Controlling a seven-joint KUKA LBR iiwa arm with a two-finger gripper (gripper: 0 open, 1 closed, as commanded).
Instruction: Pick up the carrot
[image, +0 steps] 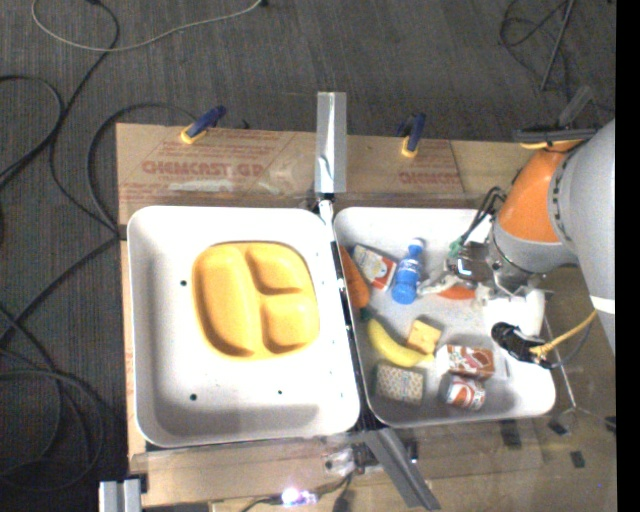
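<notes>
- Carrot, a long orange tapered one (354, 280), lies along the left wall of the right-hand shallow white bin (520, 405), just beside a small red-and-white packet (375, 265)
- Grey arm with an orange band (535, 215) reaches in from the right; its gripper (462, 272) sits low near a blue plastic bottle (407, 277), apart from the carrot; its state cannot be told
- Yellow banana (392, 345) lies below the carrot
- Yellow divided tray (257, 298) rests in the left bin (160, 400)
</notes>
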